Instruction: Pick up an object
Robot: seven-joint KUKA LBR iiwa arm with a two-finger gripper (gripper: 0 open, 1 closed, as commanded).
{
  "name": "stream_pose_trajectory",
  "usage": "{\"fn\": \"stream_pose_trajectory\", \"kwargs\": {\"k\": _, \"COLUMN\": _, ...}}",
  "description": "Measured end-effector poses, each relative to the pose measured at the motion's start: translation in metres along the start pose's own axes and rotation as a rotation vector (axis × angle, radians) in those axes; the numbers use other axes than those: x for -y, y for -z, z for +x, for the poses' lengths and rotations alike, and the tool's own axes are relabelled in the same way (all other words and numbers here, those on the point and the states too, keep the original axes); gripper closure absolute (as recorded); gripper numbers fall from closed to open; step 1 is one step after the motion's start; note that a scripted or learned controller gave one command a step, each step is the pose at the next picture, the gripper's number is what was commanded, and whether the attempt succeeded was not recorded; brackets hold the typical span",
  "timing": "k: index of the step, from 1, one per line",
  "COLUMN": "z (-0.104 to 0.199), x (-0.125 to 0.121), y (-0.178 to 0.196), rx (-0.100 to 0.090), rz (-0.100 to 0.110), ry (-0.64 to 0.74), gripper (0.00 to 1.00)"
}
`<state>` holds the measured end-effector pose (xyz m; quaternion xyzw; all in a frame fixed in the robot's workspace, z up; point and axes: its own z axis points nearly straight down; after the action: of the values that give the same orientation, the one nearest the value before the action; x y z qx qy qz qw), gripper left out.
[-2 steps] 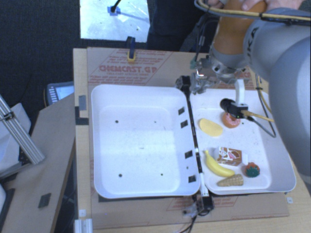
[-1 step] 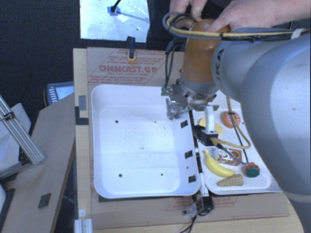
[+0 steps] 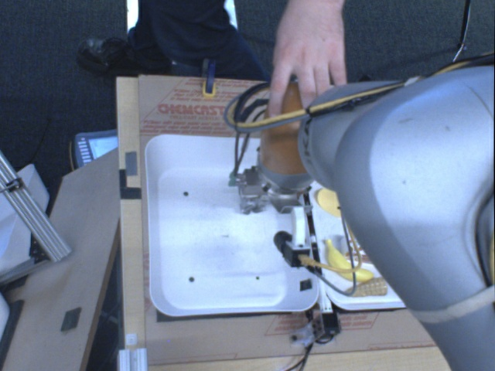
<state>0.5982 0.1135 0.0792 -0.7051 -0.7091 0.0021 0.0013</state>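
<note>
A single camera looks down from above at a slant, facing the tabletop (image 3: 93, 207) from its near side. The shallow white plastic bin on the left (image 3: 193, 238) lies almost wholly in frame near the centre. The second white bin on the right (image 3: 363, 298) is largely covered by the big grey rounded arm (image 3: 418, 192), which passes close under the lens and reaches in from the right. Beyond the far edge of the brown cardboard sheet (image 3: 186, 103), dark carpeted floor (image 3: 54, 14) fills the top.
</note>
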Motion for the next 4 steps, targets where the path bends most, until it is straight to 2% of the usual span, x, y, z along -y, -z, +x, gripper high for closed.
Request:
{"fn": "stream_pose_trajectory", "kwargs": {"k": 1, "z": -0.001, "x": -0.002, "y": 0.005, "rx": -0.001, "rz": -0.005, "ry": -0.004, "gripper": 0.0}}
{"fn": "stream_pose_trajectory", "kwargs": {"k": 2, "z": -0.001, "x": -0.003, "y": 0.016, "rx": -0.002, "rz": -0.006, "ry": -0.003, "gripper": 1.0}}
{"fn": "stream_pose_trajectory", "kwargs": {"k": 3, "z": 0.011, "x": -0.063, "y": 0.102, "rx": -0.003, "rz": -0.018, "ry": 0.0, "gripper": 1.0}}
{"fn": "stream_pose_trajectory", "kwargs": {"k": 4, "z": 0.097, "x": -0.032, "y": 0.259, "rx": -0.011, "rz": -0.023, "ry": 0.009, "gripper": 1.0}}
